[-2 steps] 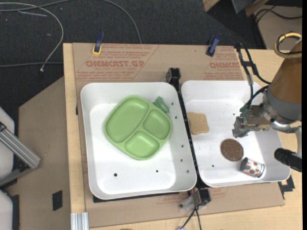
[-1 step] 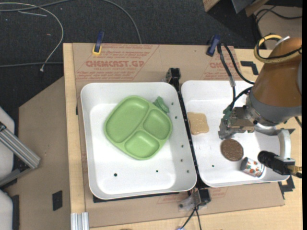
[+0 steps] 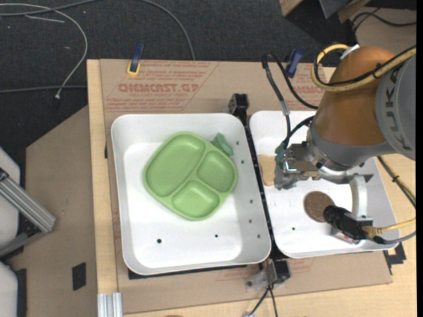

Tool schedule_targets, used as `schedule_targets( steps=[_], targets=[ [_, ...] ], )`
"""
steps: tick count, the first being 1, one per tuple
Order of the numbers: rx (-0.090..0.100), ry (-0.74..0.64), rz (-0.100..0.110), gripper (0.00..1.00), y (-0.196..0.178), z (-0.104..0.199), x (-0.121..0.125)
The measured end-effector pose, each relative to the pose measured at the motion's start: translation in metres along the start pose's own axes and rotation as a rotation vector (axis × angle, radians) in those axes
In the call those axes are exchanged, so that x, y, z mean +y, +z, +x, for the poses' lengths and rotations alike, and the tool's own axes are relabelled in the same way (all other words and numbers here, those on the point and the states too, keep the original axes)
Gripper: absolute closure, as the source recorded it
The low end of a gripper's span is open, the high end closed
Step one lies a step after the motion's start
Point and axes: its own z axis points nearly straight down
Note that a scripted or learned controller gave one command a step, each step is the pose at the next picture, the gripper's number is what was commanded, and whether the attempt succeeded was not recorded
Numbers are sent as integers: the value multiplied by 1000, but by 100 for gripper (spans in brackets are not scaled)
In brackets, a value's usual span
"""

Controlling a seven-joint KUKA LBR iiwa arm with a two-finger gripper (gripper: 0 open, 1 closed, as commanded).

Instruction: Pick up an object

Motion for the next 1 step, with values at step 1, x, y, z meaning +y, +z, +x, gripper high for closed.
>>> schedule_targets(
  steps=[1],
  targets=[
    [1, 1, 6, 100, 17, 54, 0]
  ],
)
